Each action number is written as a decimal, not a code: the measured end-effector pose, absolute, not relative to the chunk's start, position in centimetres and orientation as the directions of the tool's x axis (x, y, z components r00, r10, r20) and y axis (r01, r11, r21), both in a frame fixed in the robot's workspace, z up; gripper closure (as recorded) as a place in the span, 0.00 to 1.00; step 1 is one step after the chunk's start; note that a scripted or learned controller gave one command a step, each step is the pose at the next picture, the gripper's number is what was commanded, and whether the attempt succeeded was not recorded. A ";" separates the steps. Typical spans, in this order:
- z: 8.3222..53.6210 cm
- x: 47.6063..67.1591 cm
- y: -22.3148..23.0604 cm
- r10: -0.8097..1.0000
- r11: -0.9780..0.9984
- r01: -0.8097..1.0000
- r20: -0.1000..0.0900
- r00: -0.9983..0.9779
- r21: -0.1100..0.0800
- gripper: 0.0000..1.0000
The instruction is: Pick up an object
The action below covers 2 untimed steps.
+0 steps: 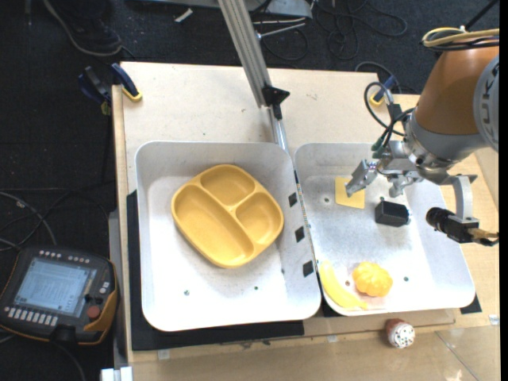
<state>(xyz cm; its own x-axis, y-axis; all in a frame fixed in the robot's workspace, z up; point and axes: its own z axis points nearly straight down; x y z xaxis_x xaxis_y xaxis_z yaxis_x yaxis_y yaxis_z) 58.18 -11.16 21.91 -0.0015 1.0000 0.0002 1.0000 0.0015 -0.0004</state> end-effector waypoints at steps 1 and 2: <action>21.9 58.2 -11.2 1.000 0.001 1.000 0.000 -0.001 0.000 0.00; 17.6 58.3 -11.1 1.000 0.000 1.000 0.000 0.000 -0.004 0.00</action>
<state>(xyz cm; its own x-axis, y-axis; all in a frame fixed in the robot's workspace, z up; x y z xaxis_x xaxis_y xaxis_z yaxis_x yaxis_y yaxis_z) 58.27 -11.12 17.60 -0.0001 1.0000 -0.0001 1.0000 0.0001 -0.0044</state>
